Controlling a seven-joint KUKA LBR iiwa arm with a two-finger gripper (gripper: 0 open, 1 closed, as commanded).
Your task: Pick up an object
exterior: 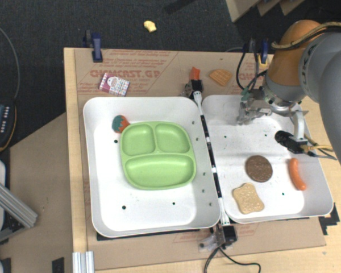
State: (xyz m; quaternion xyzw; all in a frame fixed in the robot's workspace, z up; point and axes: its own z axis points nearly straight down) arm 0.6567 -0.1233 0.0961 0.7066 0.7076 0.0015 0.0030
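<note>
The gripper (247,114) hangs over the right bin (227,152) — open or closed, I cannot tell — away from the cookie (258,168), toast (248,198) and sausage (297,174).

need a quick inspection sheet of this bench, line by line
surface: cardboard-topped bench bearing left bin and right bin side by side
job's things: brown disc, toast slice and orange sausage in right bin
clutter: green divided plate and small red-green ball in left bin; pink packet and cracker on bench
grippers: gripper low over right bin's far end, holding nothing visible
cables: black cable at bench front
surroundings: dark floor, yellow scrap
</note>
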